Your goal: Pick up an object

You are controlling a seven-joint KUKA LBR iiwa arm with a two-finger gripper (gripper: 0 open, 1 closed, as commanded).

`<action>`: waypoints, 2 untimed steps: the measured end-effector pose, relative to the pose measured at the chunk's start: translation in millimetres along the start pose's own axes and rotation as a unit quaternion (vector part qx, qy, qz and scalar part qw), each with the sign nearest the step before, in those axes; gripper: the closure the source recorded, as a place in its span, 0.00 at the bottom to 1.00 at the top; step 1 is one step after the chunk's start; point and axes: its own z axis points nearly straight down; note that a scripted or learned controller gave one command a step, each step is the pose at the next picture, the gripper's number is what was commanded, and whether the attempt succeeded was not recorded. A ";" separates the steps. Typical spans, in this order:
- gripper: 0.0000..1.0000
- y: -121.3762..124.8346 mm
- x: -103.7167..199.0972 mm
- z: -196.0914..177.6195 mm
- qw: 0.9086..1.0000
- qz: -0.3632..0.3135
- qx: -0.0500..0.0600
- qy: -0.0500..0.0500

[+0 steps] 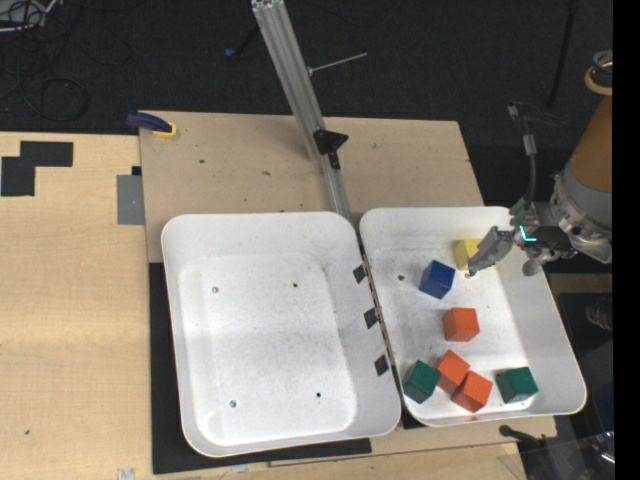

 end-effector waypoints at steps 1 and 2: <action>0.00 0.4 -0.9 -1.7 1.000 0.001 -0.002 0.000; 0.00 -2.6 8.5 57.2 1.000 0.001 0.001 0.000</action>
